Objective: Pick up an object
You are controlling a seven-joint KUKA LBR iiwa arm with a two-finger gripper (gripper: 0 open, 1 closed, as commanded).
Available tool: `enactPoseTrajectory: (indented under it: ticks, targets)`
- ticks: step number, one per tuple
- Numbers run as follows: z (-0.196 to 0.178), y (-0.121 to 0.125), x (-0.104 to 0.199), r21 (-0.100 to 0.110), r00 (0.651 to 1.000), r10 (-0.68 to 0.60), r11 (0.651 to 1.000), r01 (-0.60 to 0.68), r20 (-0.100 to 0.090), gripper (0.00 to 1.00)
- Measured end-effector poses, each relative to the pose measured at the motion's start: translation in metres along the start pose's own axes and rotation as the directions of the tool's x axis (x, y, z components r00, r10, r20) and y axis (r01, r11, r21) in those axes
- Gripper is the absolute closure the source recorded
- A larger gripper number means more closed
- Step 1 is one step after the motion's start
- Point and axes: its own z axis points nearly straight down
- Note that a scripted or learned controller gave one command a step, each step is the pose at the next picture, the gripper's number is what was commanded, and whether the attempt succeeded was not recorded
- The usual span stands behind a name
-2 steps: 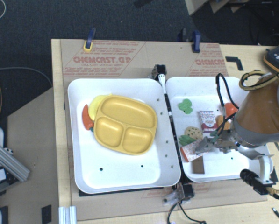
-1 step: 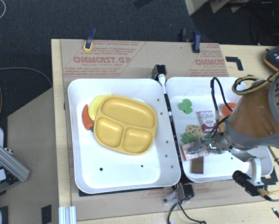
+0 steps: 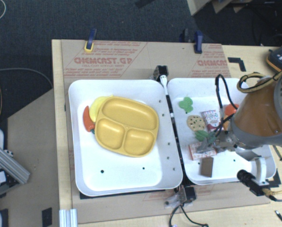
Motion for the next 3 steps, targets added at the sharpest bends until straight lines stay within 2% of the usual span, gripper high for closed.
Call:
enactPoseTrajectory:
  ticks: [1, 2, 3]
  targets:
    - [-0.043, 0.006, 0.001, 0.016, 1.0, 0.0, 1.0, 0.0, 0.005, 1.0]
    - [-0.106, 0.008, 0.005, 0.016, 1.0, 0.0, 1.0, 0.0, 0.005, 1.0]
    - [-0.122, 0.009, 0.005, 0.018, 1.0, 0.001, 1.0, -0.001, 0.005, 1.0]
